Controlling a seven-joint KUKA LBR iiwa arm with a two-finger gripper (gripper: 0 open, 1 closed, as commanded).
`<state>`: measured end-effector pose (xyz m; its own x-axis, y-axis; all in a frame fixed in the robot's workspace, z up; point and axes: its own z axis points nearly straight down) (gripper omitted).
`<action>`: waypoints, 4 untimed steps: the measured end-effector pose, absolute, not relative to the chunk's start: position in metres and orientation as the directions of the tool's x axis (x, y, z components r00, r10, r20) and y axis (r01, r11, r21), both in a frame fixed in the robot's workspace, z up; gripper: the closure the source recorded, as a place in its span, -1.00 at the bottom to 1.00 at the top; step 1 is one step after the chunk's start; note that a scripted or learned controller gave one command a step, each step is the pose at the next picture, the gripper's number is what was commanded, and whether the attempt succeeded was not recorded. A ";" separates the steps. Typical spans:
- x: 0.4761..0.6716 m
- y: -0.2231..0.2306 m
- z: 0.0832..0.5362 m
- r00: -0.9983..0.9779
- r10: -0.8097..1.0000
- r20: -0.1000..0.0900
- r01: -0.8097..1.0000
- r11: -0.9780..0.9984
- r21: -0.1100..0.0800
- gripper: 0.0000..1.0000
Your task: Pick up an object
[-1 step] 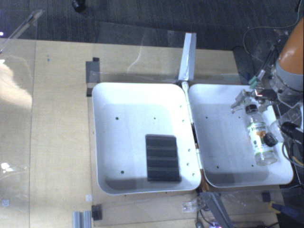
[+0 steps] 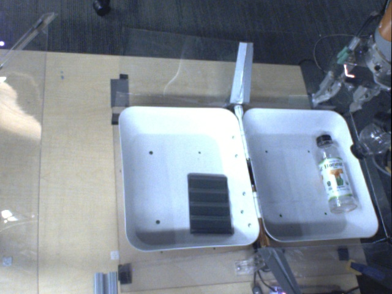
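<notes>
We see two smooth white plastic bins on a pale matt wood counter, a matt black ribbed block in the left one, a clear glossy plastic bottle with a paper label in the right.

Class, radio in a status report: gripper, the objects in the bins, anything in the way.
Gripper up at far right, above the bench behind the right bin. Clear bottle lying in right bin; black ribbed block flat in left bin. Both untouched, nothing blocking.
</notes>
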<state>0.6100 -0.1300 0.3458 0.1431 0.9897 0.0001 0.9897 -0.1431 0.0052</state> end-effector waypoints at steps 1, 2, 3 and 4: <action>0.571 -0.192 0.249 0.002 1.000 -0.001 1.000 -0.002 0.003 -1.00; 0.581 -0.193 0.207 -0.169 0.986 -0.001 0.986 0.169 0.004 -1.00; 0.604 -0.204 0.100 -0.163 0.987 -0.001 0.987 0.163 0.006 -1.00; 0.600 -0.204 0.108 -0.046 0.999 0.000 0.999 0.046 0.005 -1.00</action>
<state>0.6005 -0.2045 0.1080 -0.0461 0.9989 0.0001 0.9989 0.0461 0.0048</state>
